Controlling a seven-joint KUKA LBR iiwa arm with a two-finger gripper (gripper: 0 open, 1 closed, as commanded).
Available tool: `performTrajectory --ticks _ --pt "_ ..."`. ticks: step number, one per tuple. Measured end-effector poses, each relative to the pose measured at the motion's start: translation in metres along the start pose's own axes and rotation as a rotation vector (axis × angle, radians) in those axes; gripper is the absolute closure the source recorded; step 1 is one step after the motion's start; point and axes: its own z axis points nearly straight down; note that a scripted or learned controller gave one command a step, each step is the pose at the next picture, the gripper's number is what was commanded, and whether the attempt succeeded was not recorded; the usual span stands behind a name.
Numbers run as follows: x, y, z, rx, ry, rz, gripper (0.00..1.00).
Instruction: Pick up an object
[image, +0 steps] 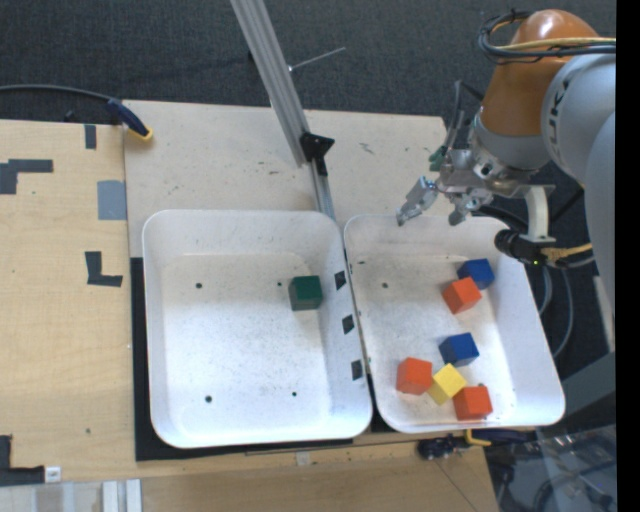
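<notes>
Over the right bin's far rim your gripper hangs with fingers spread, grasping nothing. Count six blocks there: two blue, three orange, one yellow. One green block sits alone in the left bin. Judged light, rigid, smooth-faced; pinch across opposite flat sides.

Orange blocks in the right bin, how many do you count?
3. One orange block sits at mid bin just below a blue block; one lies left of the yellow block; one sits near the front rim. None looks hidden.
</notes>
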Motion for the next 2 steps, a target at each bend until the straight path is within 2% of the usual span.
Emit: performTrajectory --ticks 1,2 --pt "-0.006 -0.002 0.063 0.001 0.000 0.000 0.00" --pt "-0.011 -0.006 0.110 -0.001 0.000 0.000 0.00"
